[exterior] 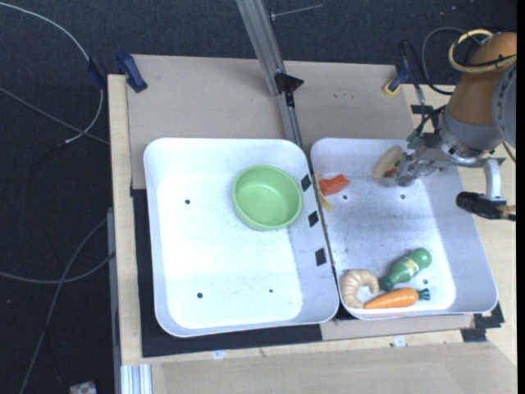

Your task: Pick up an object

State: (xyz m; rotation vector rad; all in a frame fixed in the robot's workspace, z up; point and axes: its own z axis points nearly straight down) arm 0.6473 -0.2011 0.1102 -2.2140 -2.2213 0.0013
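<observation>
A tan, rounded lump of an object (387, 165) sat at the upper right of the frame, inside the right bin (459, 245) near its top rim, long axis tilted toward the upper right. The gripper (408, 171) was right against it; whether it gripped was impossible to tell. Lower down lay a smooth orange carrot (392, 300), green bottle (407, 268) and curled beige pastry (359, 285). The left bin (189, 245) held a glossy green bowl (267, 197).

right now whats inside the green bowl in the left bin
The green bowl shows only its own bare green inner surface, with no item lying in it. What lies beneath it is covered, though it sits on the left bin floor.
</observation>
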